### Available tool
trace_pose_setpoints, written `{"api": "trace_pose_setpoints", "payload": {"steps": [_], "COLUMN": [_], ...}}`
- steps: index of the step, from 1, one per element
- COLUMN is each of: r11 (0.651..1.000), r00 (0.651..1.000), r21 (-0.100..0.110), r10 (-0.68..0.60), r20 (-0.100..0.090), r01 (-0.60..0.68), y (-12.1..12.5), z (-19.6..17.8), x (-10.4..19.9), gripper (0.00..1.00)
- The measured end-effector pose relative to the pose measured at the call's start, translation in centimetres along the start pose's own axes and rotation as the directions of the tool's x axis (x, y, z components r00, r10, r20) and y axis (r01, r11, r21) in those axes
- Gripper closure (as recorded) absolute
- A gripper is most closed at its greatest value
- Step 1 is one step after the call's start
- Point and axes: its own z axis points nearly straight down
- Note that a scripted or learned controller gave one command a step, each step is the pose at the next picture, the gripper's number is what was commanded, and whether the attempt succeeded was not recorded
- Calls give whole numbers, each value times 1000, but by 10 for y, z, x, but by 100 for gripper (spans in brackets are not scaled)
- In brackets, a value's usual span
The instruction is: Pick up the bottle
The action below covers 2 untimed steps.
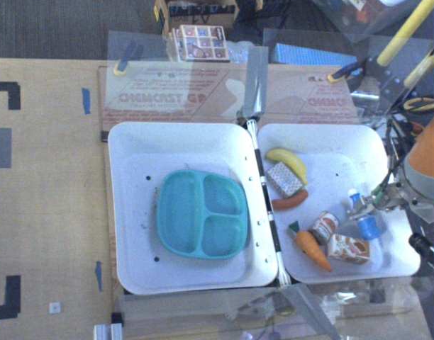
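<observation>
Lying in rt bin, bottle [366, 220] just below jaws [376, 198], jaw state unclear

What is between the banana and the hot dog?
A small grey patterned block lies between the banana and the hot dog, seen in the camera view.

- The clear plastic sheet [176, 94] behind the left bin carries red print, seen through the film. It reads about like "CHEMCAST GP", but the letters are faint and I am not sure of them.
- The second clear sheet [309, 96] behind the right bin has the same kind of red print, cut off; only some letters show and they cannot be read.
- The small carton [350, 249] in the right bin has a printed label, too small to read.
</observation>
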Motion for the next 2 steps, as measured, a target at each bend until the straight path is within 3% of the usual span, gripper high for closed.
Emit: {"api": "trace_pose_setpoints", "payload": {"steps": [1,2], "r11": [990,996], "r00": [990,996], "r21": [6,4], "r10": [-143,-91], "r20": [-6,-3], "r01": [143,91], "y": [-6,29], "z": [8,-108], "x": [37,116], "gripper": [100,100]}}
